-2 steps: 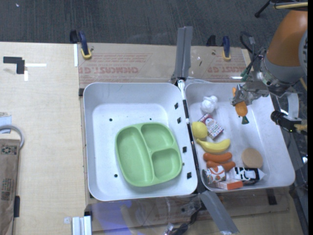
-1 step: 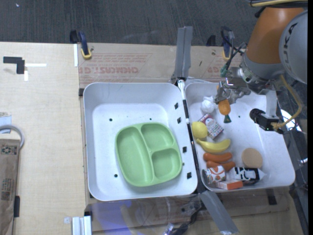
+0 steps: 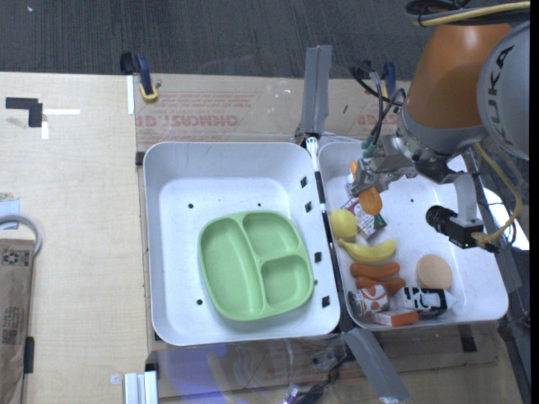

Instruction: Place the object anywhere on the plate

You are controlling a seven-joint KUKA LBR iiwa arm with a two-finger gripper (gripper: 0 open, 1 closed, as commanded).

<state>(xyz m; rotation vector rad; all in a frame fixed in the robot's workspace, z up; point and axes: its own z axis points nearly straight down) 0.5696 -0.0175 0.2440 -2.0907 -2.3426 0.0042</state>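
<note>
Green plate lies bare, open from above; toy food crowds right bin beneath the arm.

Grey KUKA arm — broad orange band, black lettering, yellow cable overhead.

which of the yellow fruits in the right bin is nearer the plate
The lemon: round and sitting at the right bin's left wall, closest to the green plate. The banana is long and curved, lying just below and to its right.
</note>
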